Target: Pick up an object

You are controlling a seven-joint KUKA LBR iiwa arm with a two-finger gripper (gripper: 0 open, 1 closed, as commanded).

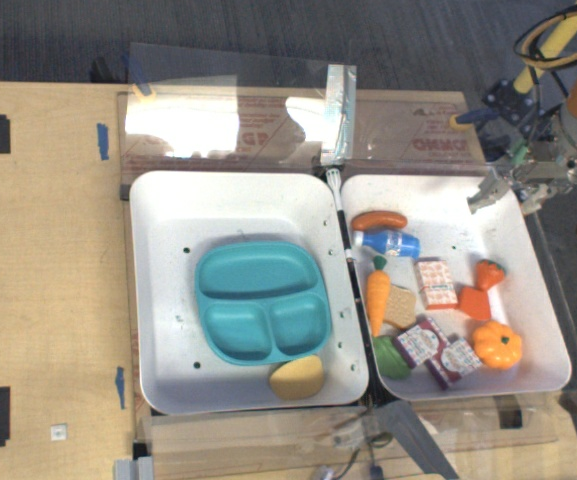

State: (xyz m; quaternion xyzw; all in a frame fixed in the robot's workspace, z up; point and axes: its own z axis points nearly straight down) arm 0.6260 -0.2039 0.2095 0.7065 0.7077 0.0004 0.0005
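Your end effector, whose state I cannot tell, hangs at the right bin's two o'clock corner, and since the toys crowd together toward six o'clock, expect a grab to nudge neighbours or close on nothing.

Two white bins: left bin, right bin. Teal plate in left bin, three sections, all same teal. Yellow lump beside plate, pale tan-yellow. Right bin: red-orange sausage; blue bottle with white end; orange carrot; tan cracker; white box with red print; orange pumpkin, green stem; green vegetable; purple packets with white labels. Bench light wood colour, black marks, blue tape bits.
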